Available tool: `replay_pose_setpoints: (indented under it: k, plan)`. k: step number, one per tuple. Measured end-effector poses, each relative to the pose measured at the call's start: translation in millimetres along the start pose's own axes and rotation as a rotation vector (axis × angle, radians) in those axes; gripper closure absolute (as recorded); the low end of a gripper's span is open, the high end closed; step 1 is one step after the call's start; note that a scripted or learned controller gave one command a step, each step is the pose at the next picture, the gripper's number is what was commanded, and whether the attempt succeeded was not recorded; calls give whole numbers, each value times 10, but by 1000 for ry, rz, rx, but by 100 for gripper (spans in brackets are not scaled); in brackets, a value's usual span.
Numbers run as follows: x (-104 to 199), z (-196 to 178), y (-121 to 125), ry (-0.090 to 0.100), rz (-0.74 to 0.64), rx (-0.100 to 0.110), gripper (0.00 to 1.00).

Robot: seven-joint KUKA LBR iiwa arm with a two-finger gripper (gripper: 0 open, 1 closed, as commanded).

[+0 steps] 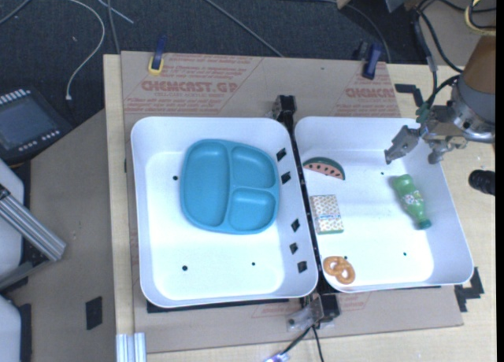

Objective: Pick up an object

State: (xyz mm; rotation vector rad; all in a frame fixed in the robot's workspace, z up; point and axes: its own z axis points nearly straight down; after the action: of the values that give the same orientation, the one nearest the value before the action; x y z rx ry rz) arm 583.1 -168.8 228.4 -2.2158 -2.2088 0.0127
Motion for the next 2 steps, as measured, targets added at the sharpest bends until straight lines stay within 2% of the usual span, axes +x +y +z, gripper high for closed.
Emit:
replay_pose_setpoints:
  k: [1,2]
  plan:
    - [5,-81,25,-3,-3,-14,0]
    - [18,462,133,-2,-4,-10,0]
